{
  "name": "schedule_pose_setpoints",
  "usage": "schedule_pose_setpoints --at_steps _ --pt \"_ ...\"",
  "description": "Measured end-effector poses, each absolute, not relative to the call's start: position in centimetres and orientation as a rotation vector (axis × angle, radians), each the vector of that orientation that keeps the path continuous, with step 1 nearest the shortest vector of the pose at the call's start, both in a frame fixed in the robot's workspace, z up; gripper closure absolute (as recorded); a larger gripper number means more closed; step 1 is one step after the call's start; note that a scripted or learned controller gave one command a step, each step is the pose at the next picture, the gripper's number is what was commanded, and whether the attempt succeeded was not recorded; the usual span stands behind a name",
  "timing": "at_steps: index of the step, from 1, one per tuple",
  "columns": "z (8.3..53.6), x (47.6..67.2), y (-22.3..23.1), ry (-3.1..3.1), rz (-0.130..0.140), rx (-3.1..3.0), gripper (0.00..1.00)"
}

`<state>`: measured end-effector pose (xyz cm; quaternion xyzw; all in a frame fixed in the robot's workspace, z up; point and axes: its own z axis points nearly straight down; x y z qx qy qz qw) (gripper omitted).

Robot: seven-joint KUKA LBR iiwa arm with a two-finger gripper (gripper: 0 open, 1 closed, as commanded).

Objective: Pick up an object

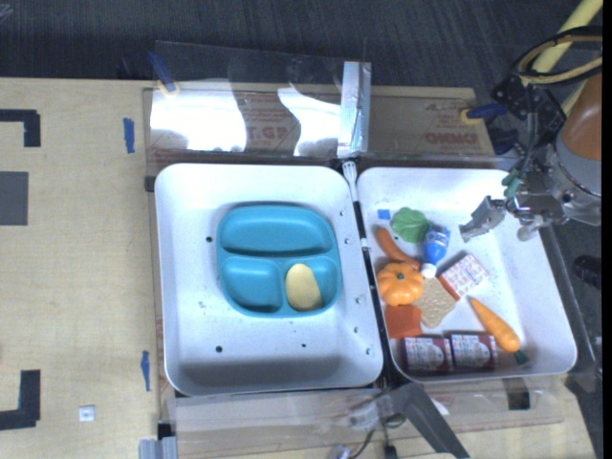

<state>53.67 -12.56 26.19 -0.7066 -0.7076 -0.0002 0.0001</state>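
Surface (pixel 67 256): pale wood grain, flat, with black corner marks and blue tape tabs.
Right bin, near edge (pixel 550 285): shallow white plastic with rounded corners. Two glossy dark-red cans (pixel 449 352) lie side by side against the near wall.
Carrot (pixel 494 323): orange, tapered, green stub at the near end, lying just right of the cans.
Red block (pixel 402 321): flat and matte, touching the cans' left end.
Cracker (pixel 438 301): tan, square, dimpled.
Pumpkin (pixel 399 283): orange, ribbed, round.
Carton (pixel 465 275): small red-and-white printed box, tilted.
Bottle (pixel 435 246): small, blue, white cap toward the near side.
Green vegetable (pixel 409 225): lumpy, rounded, at the far end of the pile.
Left bin (pixel 182 256): blue moulded divided tray (pixel 273 242), smooth; a yellow egg-shaped lemon (pixel 303 286) sits in its near right compartment.
End effector (pixel 478 222): grey metal, above the right bin's far right part, apart from the pile; finger spread not discernible.
Far side: clear plastic sheet (pixel 249 108), glaring.
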Motion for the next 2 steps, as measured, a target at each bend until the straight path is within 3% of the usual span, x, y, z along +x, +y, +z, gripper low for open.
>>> schedule_pose_setpoints --at_steps 1,2 --pt "16.9 57.9 -12.4 -2.108 0.007 -2.321 0.00" --pt "9.0 62.2 -11.8 -2.174 -0.010 -2.280 0.00"
